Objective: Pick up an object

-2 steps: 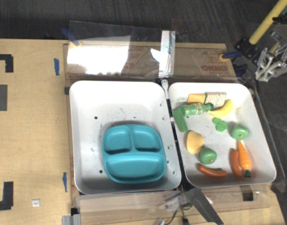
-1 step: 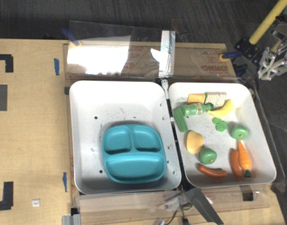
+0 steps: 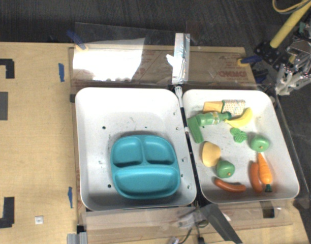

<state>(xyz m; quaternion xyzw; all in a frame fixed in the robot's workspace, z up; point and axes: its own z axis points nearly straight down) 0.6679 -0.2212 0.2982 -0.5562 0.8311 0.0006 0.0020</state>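
Observation:
The right white bin point(image 3: 282, 136) holds several toy foods. Along its far side lie an orange cheese wedge point(image 3: 212, 107), a pale textured block point(image 3: 234, 105), a yellow banana point(image 3: 243, 119) and a green bottle-like piece point(image 3: 209, 120). A yellow pear shape point(image 3: 211, 153) and a green apple point(image 3: 225, 168) sit in the middle. A green round fruit point(image 3: 260, 144) lies to the right, above an orange carrot point(image 3: 265, 171). A red sausage point(image 3: 229, 185) rests near the front wall.
The left white bin point(image 3: 89, 116) holds a teal divided plate point(image 3: 144, 165). A clear plastic sheet point(image 3: 125, 60) lies behind the bins. Metal hardware point(image 3: 292, 67) and a yellow cable point(image 3: 292, 19) sit at the top right, outside the bins.

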